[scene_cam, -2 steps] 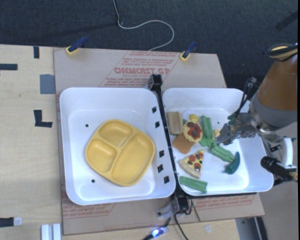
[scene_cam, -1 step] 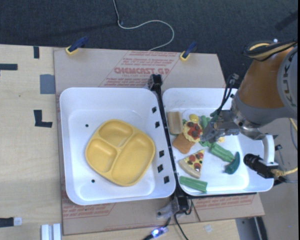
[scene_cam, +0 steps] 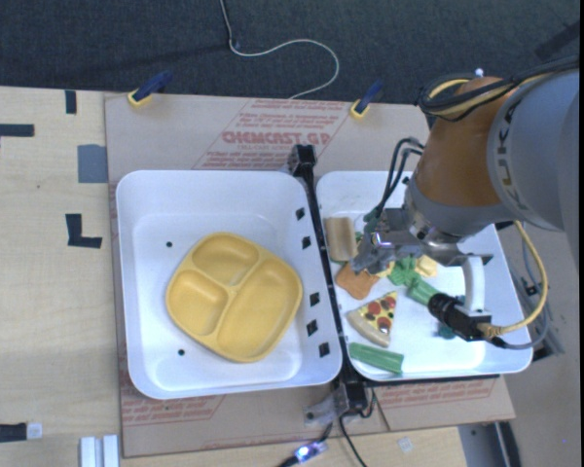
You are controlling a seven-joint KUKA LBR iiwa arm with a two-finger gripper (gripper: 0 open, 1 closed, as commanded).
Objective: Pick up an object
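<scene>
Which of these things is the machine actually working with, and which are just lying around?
Part of the job:
- the metal tool, low in the right white plastic bin
- flat orange-brown toy piece
- toy pizza slice
- green toy vegetable piece
- tan block

Just lying about:
- yellow plastic divided plate in the left white bin
- white cable
- blue-and-yellow clamps

Red print on cardboard sheet (scene_cam: 263, 142) reads, perhaps, "CHEMCAST GP"; smaller lines illegible

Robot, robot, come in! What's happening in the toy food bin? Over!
Gripper low in right bin, above orange piece. Pizza slice and green pieces close by. Yellow tray in left bin.
</scene>
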